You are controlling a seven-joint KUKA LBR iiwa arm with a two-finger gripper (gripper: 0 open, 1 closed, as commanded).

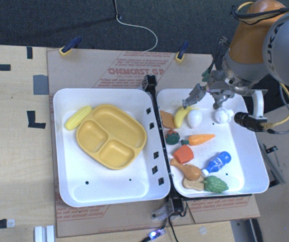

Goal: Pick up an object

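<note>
My gripper (205,100) hangs open over the back of the right bin (245,150), its two fingers spread wide with nothing between them. Just below the left finger lie a yellow banana (180,116) and a white egg (194,118). A second white piece (222,116) sits under the right finger. Further forward lie a carrot (200,139), an orange wedge (167,119), a small green and red piece (172,137), a red block (183,154), a blue bottle (218,162), a drumstick (188,170) and a broccoli (215,184).
The left bin (73,185) holds a yellow divided tray (110,135) and a corn cob (77,117) at its back left. A black divider (157,130) runs between the bins. A black cable fitting (250,121) sticks out by the right bin's far right rim.
</note>
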